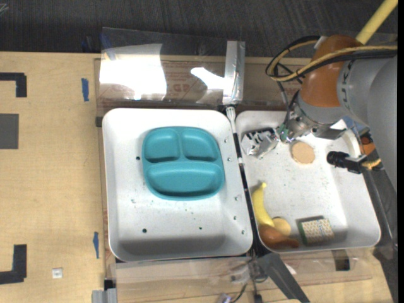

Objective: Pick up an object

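Note:
My gripper hangs low over the far left corner of the right bin, its metal fingers close above the bin floor with nothing seen between them. A round tan cookie-like disc lies just right of the gripper. A yellow banana runs along the bin's left wall toward the front. At the banana's near end sits a brown-orange rounded object. A small green and tan sponge-like block rests at the front of the bin.
The left bin holds a teal divided plate. A clear plastic sheet and a metal post stand behind the bins. Yellow and black cables loop around the orange wrist band. A black and orange fitting sits at the right bin's far right side.

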`<state>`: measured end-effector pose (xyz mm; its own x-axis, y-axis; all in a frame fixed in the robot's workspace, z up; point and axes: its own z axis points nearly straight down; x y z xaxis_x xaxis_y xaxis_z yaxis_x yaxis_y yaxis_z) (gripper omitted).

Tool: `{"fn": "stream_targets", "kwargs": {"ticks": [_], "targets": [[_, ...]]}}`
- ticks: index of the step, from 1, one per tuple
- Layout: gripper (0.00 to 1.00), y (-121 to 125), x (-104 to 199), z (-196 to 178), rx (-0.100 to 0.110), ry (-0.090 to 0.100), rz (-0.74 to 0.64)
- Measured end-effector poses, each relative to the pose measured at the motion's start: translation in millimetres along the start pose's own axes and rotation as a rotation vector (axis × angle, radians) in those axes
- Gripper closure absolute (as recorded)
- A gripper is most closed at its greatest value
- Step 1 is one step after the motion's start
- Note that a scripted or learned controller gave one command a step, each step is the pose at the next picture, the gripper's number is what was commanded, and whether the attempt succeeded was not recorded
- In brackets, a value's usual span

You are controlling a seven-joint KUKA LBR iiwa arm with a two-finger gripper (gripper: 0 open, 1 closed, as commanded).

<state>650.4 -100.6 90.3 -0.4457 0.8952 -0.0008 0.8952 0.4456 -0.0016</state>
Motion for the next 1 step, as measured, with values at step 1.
{"fn": "stream_targets", "kwargs": {"ticks": [1], "targets": [[0.00, -53.4, -56.3, 4.3, -0.002, 0.000, 0.215]]}}
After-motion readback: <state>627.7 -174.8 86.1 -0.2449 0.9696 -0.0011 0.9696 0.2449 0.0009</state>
